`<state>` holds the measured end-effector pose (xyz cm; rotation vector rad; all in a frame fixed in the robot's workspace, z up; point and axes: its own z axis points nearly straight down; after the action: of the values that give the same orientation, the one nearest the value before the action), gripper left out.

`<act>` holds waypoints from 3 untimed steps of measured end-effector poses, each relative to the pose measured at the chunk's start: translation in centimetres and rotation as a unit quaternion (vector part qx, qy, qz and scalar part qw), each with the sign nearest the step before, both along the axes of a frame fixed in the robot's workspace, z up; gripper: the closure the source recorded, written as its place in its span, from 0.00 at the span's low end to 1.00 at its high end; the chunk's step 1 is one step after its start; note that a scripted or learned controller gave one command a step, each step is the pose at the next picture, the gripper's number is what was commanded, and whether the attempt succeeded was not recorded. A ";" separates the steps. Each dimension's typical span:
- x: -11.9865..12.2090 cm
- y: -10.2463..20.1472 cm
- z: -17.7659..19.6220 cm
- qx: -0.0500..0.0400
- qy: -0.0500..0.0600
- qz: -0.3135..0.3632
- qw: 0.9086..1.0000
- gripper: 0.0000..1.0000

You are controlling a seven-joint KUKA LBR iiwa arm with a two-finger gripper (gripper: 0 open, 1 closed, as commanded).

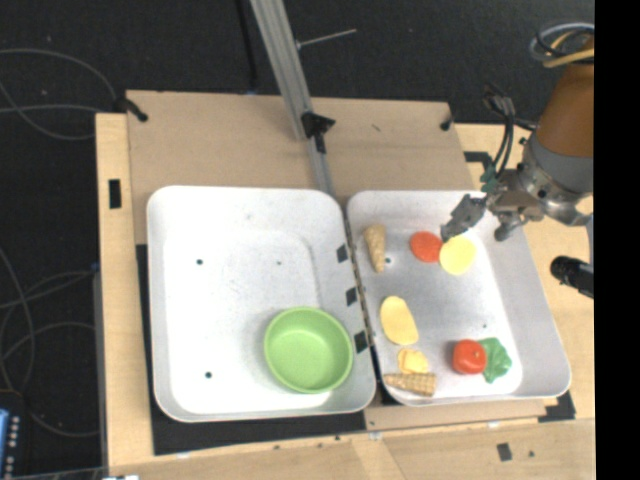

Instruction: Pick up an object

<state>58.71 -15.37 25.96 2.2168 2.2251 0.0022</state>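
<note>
Hovering over the right bin (520, 298), the claw (482, 218) sits just above a yellow disc (458, 257); whether it's parted, I cannot tell; nothing lifted yet.

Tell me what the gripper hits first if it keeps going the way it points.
Most likely the pale yellow round piece in the right bin: the gripper slants down-left just above it, the orange-red piece beside. Depth is hard to judge.

Soft, grainy picture; bright, even light
</note>
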 end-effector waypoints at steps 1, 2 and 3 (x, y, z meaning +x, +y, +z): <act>0.0 0.0 0.0 0.000 0.000 0.000 1.000 0.00; -0.4 -0.4 -6.2 -0.001 0.004 -0.003 1.000 0.00; -0.3 -0.4 -10.5 -0.002 0.002 -0.003 1.000 0.00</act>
<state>58.39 -15.77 15.46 2.2250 2.2180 -0.0066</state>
